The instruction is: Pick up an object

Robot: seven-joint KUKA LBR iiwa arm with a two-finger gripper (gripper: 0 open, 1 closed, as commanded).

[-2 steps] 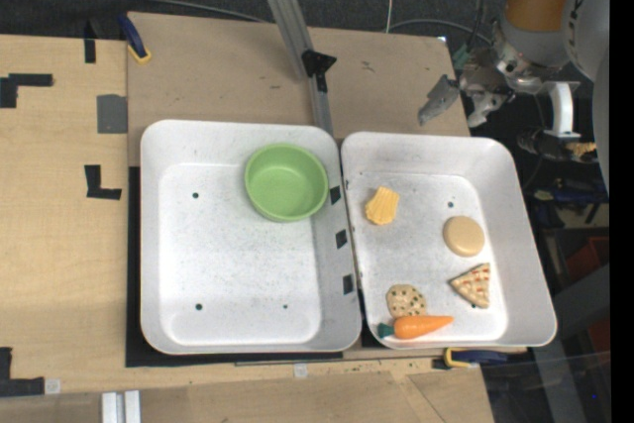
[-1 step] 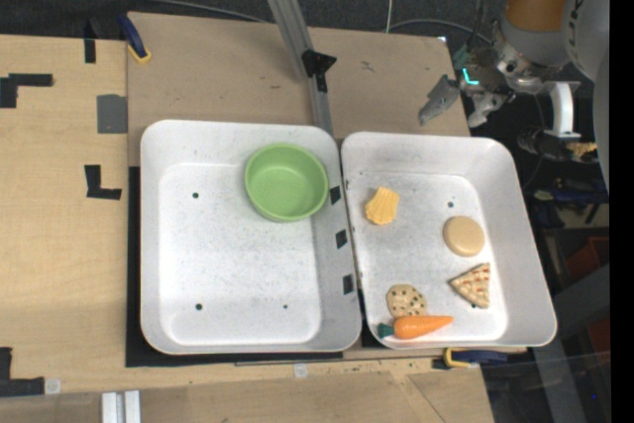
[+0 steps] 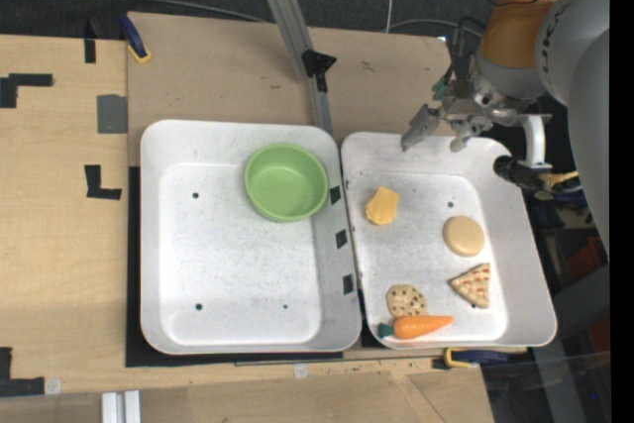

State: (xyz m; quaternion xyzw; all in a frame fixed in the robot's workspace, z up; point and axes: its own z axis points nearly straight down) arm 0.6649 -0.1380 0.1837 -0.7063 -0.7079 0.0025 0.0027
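Two white bins sit side by side: the left bin (image 3: 178, 243) holds a green bowl (image 3: 286, 181) near its back right corner, and the right bin (image 3: 515, 243) holds the small food pieces. Above the back rim of the right bin hangs the gripper (image 3: 442, 133), its two fingers spread apart with nothing between them. Any piece would serve the task. Going down in size, they are the round tan biscuit (image 3: 464, 236), the orange carrot (image 3: 422, 326) lying along the front wall, the pizza wedge (image 3: 473, 285), the yellow chunk (image 3: 382, 206) and the speckled cookie (image 3: 404, 299). My judgement is that the yellow chunk, nearest the gripper and well apart from its neighbours, is the sound choice. Centre over it, descend straight, and close only once the fingers straddle it. The carrot and cookie touch, so avoid them.
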